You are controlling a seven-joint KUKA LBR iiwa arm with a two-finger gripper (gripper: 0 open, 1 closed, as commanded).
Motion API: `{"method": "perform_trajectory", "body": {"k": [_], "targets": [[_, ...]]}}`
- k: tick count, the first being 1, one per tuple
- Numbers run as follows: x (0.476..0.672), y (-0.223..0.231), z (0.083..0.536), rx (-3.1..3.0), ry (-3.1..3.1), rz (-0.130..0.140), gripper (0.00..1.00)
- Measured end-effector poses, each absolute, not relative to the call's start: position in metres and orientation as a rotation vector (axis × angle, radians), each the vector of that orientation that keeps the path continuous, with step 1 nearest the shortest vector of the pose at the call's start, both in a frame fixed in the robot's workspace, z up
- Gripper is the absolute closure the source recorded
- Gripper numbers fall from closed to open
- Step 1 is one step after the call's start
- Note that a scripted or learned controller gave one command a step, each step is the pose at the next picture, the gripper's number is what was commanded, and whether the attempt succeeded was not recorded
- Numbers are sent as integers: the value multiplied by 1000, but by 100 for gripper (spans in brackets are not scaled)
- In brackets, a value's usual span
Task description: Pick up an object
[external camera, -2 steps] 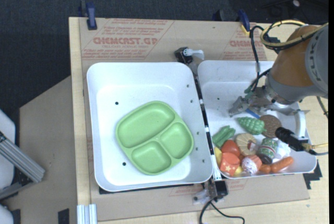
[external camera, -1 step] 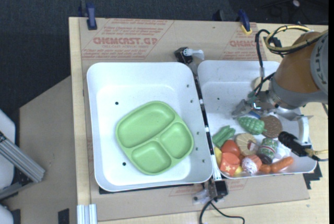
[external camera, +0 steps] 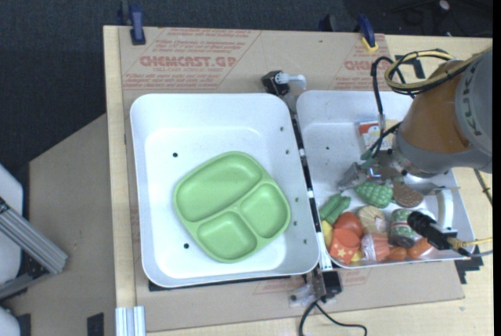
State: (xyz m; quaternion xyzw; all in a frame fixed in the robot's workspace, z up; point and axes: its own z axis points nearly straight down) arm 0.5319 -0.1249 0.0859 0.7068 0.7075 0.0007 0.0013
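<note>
A grey robot arm with an orange band [external camera: 435,117] reaches in from the right over the right-hand white bin [external camera: 329,117], its gripper [external camera: 374,168] lowered among a heap of toy food. Whether the gripper is open or closed cannot be told from this angle; the wrist hides its tips, and nothing can be seen between them.

Just below the gripper, touching or very nearly so, lies a green bumpy toy [external camera: 374,192], the likeliest thing to be picked. Its long axis runs roughly left to right, slightly tilted, so it lies across the arm's line of approach rather than along it. Which end is its head cannot be made out.

Down and to the left of the gripper sits a green pepper-like piece [external camera: 335,207], its long axis slanting from lower left to upper right, pointing up towards the gripper. Below that rests a red tomato [external camera: 347,226], and further right a dark-capped item [external camera: 409,223] near the bin's lower edge.

Well to the left of the gripper, the other bin [external camera: 156,123] holds a green divided plate [external camera: 231,205].

The grasp appears to be at the descent stage; a short drop onto the bumpy toy looks sufficient.
</note>
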Motion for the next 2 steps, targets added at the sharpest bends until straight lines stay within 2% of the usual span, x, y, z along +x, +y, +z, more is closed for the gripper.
{"method": "perform_trajectory", "body": {"k": [1, 2], "targets": [[532, -126, 95, 2220, 2217, 3, 100], [532, -126, 95, 2221, 2217, 2, 0]]}}
